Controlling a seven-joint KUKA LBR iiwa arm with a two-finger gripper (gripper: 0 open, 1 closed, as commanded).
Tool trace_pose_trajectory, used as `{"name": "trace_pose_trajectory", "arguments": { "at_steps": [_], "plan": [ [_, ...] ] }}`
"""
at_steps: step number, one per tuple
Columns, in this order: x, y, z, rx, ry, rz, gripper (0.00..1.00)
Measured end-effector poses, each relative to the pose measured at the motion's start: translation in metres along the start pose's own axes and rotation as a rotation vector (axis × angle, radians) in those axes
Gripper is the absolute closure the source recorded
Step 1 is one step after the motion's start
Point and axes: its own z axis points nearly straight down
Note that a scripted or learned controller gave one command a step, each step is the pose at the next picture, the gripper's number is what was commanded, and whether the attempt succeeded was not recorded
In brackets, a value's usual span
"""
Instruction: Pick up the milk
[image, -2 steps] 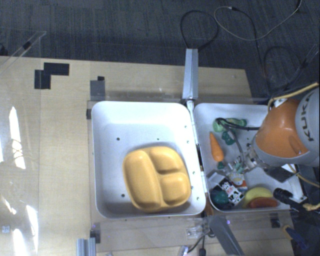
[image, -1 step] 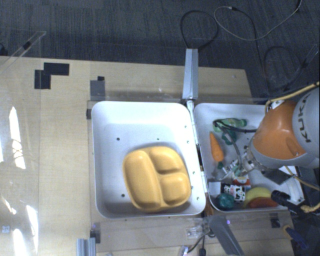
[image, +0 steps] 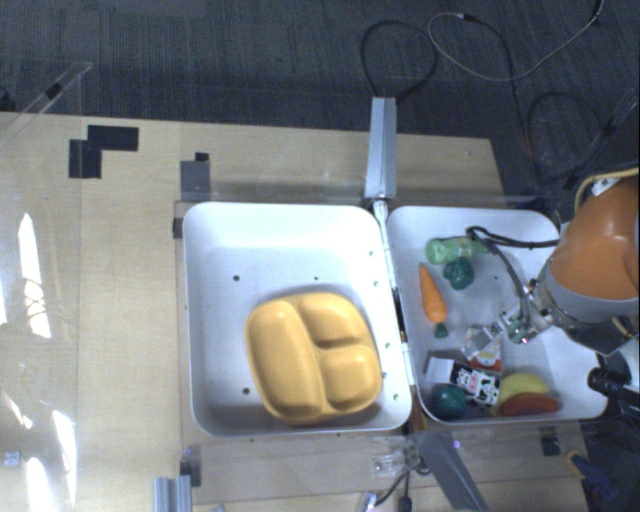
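Milk (image: 474, 379) sits in the right bin (image: 540, 222), down toward that bin's six o'clock edge. It is a small carton with black-and-white patches on its side, lying tilted rather than standing square. A dark green piece (image: 446, 400) touches it at about eight o'clock, and a yellow-and-red fruit (image: 525, 392) lies just beside it at three o'clock.

The gripper (image: 508, 331) hangs just off the carton's one o'clock, low over the bin. Whether it is open or closed I cannot tell from here, and nothing can be seen held in it.

I'd judge the carton light and hollow, with fairly stiff flat faces and a smooth, slightly slick skin. It would likely skid or tip if nudged off-centre. The sensible hold looks to be across its two broad flat sides at mid-body, away from the crowded neighbours.

No brand or lettering can be read on the carton; the print is too small. The carrot (image: 433, 293) at eleven o'clock and the yellow tray (image: 312, 353) in the left bin (image: 215, 300) carry no visible writing.
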Motion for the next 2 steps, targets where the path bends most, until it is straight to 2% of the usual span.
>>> {"name": "trace_pose_trajectory", "arguments": {
  "at_steps": [1, 2],
  "plan": [
    [0.030, 0.007, 0.043, -0.012, -0.008, -0.048, 0.00],
    [0.031, 0.009, 0.032, -0.015, -0.006, -0.050, 1.00]
  ]
}}
